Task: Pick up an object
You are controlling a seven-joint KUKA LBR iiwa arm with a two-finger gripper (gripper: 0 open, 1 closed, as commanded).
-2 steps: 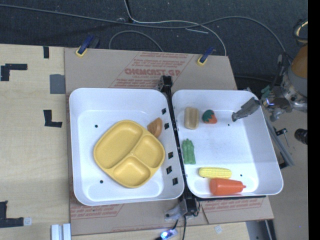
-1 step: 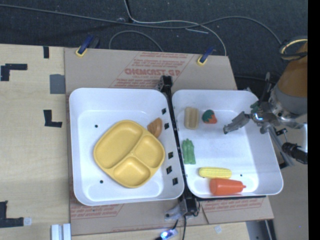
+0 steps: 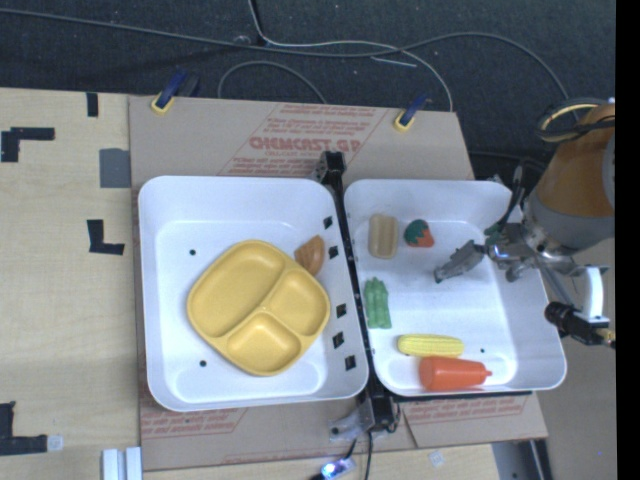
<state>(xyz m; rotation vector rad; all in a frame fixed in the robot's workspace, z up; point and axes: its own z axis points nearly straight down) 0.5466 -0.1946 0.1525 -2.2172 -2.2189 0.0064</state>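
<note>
- The grey two-finger gripper (image 3: 447, 268) hovered over the right shallow white bin (image 3: 520, 363), apparently pressed together, pinching nothing.
- A small red-and-green toy vegetable (image 3: 419, 233) lay nearby.

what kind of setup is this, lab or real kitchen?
Most likely a robotics lab bench, not a kitchen. Two white bins sit on cardboard sheet held by clamps, loose cables trail across the dark floor, and the food looks like toys: corn, carrot, yellow divided plate.
</note>
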